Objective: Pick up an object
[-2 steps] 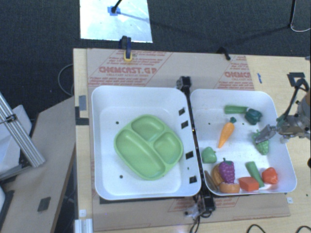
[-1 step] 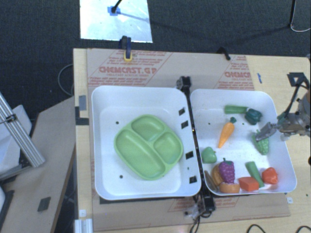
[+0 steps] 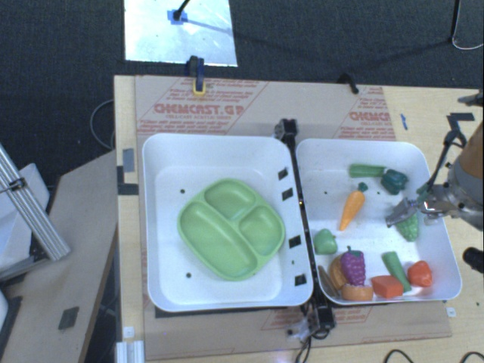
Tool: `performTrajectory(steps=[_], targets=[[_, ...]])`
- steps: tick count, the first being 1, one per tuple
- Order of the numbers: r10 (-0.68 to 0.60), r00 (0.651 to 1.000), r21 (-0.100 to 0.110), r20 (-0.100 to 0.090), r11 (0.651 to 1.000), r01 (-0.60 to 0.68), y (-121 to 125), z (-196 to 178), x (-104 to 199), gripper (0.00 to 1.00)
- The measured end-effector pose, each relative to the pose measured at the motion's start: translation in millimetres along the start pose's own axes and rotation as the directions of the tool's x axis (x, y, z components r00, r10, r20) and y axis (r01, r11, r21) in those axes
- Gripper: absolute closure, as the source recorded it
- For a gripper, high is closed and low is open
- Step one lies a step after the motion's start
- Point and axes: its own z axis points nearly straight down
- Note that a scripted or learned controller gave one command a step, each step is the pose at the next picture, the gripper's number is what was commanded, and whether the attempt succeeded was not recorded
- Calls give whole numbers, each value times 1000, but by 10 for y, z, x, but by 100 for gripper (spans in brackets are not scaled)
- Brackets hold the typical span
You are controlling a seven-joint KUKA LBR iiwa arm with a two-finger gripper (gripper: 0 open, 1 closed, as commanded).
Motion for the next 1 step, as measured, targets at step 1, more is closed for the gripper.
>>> performTrajectory(steps=[1], targets=[[0, 1000, 0, 0, 1000, 0, 14, 616, 42, 0]])
